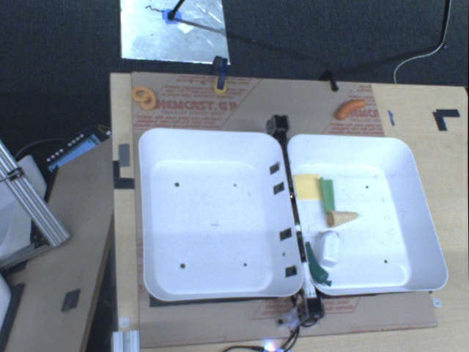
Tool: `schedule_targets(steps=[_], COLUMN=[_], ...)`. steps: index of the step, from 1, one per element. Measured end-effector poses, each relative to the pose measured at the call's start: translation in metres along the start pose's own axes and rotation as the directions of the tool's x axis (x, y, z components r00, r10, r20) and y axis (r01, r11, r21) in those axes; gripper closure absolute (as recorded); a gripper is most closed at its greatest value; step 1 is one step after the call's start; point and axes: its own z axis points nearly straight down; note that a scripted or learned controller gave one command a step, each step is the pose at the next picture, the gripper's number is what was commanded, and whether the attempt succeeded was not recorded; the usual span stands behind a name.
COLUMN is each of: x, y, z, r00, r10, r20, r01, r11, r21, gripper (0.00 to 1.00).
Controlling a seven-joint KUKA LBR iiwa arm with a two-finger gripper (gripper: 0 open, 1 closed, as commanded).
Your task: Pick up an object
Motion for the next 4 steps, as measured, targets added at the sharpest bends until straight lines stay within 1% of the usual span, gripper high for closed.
schedule_targets(steps=[2, 3, 4], x=[0.0, 0.0, 0.1], y=[0.027, 0.036, 0.036], z=[0.0, 0.0, 0.108], r00=[1.0, 1.0, 1.0], r10=[-0.001, -0.001, -0.009], r20=[0.0, 0.0, -0.009], r01=[0.001, 0.001, 0.009], r11=[1.0, 1.0, 1.0], r21=[0.0, 0.0, 0.013], gripper=[1.0, 1.0, 1.0])
